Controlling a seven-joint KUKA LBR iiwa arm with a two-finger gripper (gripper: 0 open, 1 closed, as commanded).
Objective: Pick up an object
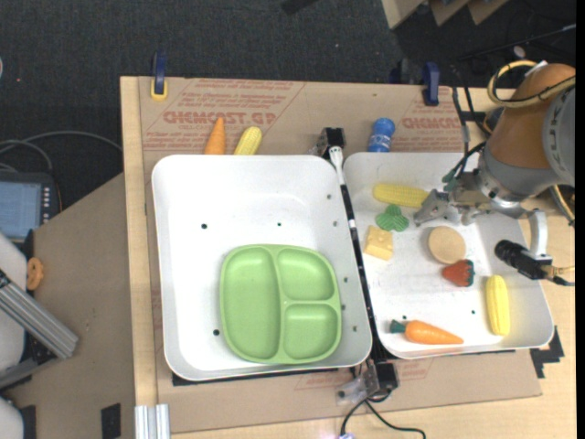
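Camera view: arm (pixel 530 144) from right, gripper (pixel 450 207) low over right bin (pixel 526 337).

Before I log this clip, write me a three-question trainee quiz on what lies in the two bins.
1. True or false: the green divided plate lies in the left bin.
2. Which item lies nearest the right bin's front edge? A) cheese wedge B) carrot C) corn cob
3. Fill in: the strawberry touches the ____ disc.

Key: 1 true; 2 B; 3 tan. The gripper hovers beside the corn cob.
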